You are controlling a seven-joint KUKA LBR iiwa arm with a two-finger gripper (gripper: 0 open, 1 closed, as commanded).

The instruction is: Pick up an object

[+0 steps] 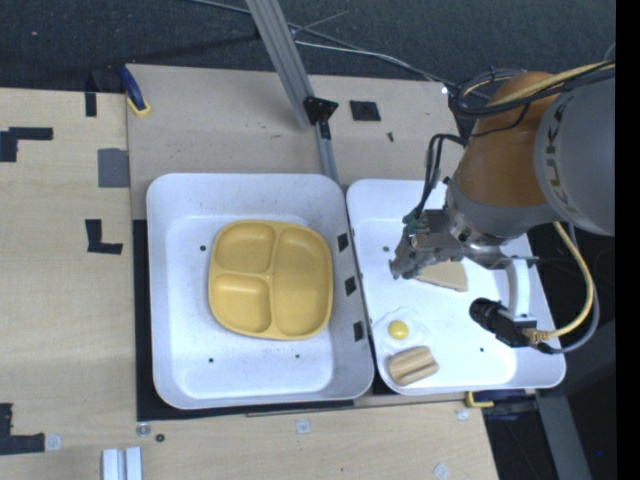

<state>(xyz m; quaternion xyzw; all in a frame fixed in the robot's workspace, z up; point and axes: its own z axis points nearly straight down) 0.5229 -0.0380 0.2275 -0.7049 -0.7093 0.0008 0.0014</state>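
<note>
How far the gripper [412, 258] was spread could not be told. It was lowered into the right bin [372, 208], touching a beige wedge [447, 276]. A yellow piece [399, 329] and a bread roll [412, 364] lay nearer the front. A yellow divided plate [270, 278] sat in the left bin [180, 208].

The pale wooden desk [60, 268] (dark tape marks on it) bears two white bins [170, 268] side by side, touching; the fingers [412, 258] sit over the right bin [372, 208].
</note>
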